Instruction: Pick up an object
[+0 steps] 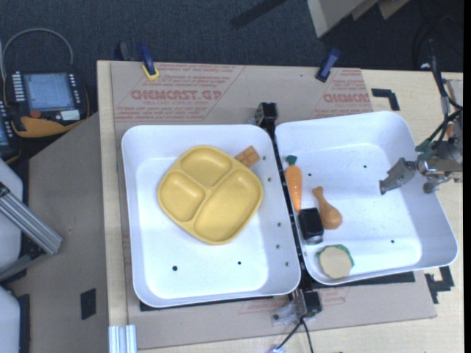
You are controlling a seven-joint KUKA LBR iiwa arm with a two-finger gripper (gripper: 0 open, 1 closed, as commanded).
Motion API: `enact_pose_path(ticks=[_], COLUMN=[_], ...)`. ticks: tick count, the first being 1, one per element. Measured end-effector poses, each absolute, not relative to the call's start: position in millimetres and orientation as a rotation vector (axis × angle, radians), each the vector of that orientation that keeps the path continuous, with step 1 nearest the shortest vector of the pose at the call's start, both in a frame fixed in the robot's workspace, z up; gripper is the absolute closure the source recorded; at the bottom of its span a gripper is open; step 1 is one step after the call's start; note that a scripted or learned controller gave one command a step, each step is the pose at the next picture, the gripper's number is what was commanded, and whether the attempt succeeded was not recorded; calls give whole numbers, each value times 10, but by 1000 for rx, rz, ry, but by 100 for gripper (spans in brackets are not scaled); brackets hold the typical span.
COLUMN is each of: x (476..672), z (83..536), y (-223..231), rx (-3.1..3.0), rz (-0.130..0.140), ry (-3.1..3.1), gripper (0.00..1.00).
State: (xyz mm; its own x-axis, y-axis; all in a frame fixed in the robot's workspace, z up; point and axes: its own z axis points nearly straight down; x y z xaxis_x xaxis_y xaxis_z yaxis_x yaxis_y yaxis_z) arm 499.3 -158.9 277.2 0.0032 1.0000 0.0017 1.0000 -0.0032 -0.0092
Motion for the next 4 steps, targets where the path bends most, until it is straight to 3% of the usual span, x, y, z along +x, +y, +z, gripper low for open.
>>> enact_pose_path(ticks=[1, 4], x=[5011, 4932], z=[2818, 1039], y=[-1586, -1470], rx=[-2222, -2219], rz=[0, 2], ry=[-2222, -2219], gripper=[0, 0])
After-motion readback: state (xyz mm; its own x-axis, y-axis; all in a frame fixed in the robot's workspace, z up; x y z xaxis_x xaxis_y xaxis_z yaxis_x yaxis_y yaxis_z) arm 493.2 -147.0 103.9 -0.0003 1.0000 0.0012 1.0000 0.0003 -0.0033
